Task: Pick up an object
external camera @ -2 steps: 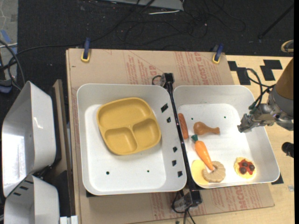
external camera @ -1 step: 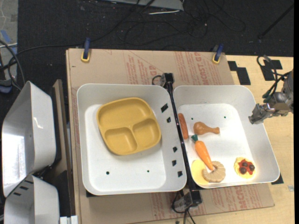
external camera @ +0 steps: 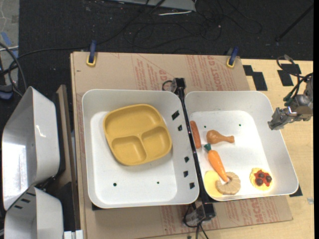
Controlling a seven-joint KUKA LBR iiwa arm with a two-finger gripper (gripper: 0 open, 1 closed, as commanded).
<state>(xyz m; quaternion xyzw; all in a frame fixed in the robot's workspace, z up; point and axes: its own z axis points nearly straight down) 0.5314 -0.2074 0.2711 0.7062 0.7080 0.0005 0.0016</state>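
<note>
Gripper (external camera: 277,122) sits at the right rim of the right bin (external camera: 249,101), above the bench edge; whether its fingers are apart or together, cannot tell. Nothing lies between it and the bin floor. Right bin, near to far: one tart with red berries (external camera: 261,178), one round cookie (external camera: 229,185), one carrot (external camera: 217,165), one chicken drumstick (external camera: 220,137), one sausage (external camera: 195,134), all left of and below the gripper. Left bin (external camera: 134,193): one yellow divided plate (external camera: 137,134).
</note>
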